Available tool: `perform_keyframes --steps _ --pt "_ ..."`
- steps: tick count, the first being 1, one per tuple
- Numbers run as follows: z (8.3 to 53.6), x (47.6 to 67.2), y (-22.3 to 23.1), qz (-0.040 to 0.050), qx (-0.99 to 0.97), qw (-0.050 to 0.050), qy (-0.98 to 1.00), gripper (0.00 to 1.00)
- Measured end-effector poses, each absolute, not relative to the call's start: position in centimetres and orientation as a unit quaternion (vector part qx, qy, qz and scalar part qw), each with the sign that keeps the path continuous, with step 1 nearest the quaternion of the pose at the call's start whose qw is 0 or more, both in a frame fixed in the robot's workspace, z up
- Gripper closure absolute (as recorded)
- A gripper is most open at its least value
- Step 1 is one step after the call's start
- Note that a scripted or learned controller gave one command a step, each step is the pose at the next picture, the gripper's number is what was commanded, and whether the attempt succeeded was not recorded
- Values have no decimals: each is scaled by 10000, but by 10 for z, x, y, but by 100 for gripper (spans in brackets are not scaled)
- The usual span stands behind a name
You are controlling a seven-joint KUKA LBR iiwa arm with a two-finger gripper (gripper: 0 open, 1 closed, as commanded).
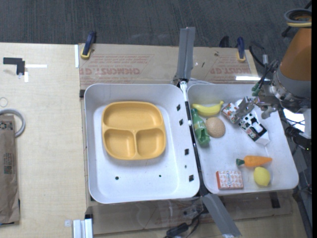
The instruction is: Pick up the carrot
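Two shallow white plastic bins sit side by side on a bench, seen from above at a slant. The right bin (pixel 282 133) serves as the landmark here. The carrot (pixel 257 160) lies in its lower right part: a smooth orange cone with a small green stub. Its long axis runs nearly level across the view, green end toward the left bin, orange tip toward the right wall.

Just below the carrot's tip lies a rounded yellow lemon (pixel 262 176), close to it. To the lower left of the carrot, a small flat box (pixel 230 180) with a pinkish printed face rests near the bin's front edge. Toward the bin's back left are a curved yellow banana (pixel 208 108), a tan egg-shaped item (pixel 215 128) and a green crinkled packet (pixel 199 130), clustered together.

The gripper (pixel 246 111) hangs over the back of the right bin, well apart from the carrot, above a black-and-white printed object (pixel 254 127). Whether it is parted or closed cannot be told.

The left bin (pixel 94 148) holds a matte yellow tray (pixel 133 130) with rounded corners and three compartments.
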State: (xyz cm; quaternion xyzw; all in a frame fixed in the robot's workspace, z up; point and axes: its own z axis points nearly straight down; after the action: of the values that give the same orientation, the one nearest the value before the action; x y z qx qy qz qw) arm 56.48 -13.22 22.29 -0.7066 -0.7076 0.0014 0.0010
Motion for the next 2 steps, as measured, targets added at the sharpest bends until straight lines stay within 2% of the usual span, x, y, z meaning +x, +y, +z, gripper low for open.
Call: perform_keyframes --steps 1,2 --pt "170 496 -118 8 -6438 11 -7652 0" --pt "91 477 -177 1 -6216 6 -7833 0"
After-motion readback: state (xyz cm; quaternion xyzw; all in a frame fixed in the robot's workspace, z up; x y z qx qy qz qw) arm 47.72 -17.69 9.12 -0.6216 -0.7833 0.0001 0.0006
